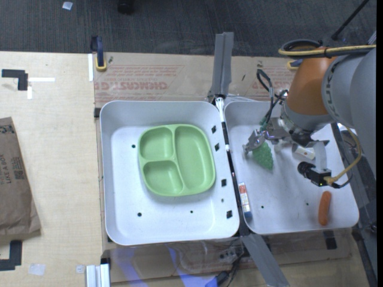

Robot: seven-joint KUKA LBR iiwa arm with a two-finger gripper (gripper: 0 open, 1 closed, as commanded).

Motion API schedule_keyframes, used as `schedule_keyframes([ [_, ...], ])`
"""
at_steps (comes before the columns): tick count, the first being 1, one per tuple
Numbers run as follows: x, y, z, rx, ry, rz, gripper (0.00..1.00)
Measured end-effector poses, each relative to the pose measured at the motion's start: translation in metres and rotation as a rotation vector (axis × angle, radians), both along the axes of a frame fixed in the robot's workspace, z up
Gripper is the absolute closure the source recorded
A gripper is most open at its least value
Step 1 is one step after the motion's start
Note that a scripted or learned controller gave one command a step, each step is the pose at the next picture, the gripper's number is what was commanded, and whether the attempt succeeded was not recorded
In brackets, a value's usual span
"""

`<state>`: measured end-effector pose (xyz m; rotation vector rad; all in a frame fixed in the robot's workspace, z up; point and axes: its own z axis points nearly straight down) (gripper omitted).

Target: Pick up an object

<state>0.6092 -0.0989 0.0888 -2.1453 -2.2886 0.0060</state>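
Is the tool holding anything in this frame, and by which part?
Cannot be told: the tool sits at the upper edge of the green bumpy object in the right white bin, but a hold isn't visible.

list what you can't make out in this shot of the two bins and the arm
- Gripper, camera view: too small and cluttered with cables to tell whether it grips the green object.
- Green object: blurred; its kind is unclear, and its upper edge is hidden by the gripper.
- Right bin: its far right part is hidden under the arm.
- Brown paper bag: cut off by the left edge.
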Motion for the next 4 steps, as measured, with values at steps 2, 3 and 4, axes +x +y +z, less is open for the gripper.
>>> schedule_keyframes([
  [2,0.044,-0.018,-0.001,0.007,0.025,-0.027,1.00],
  [3,0.043,-0.017,-0.002,0.009,0.028,-0.028,0.00],
  [4,0.047,-0.019,0.006,0.001,0.011,-0.025,1.00],
])
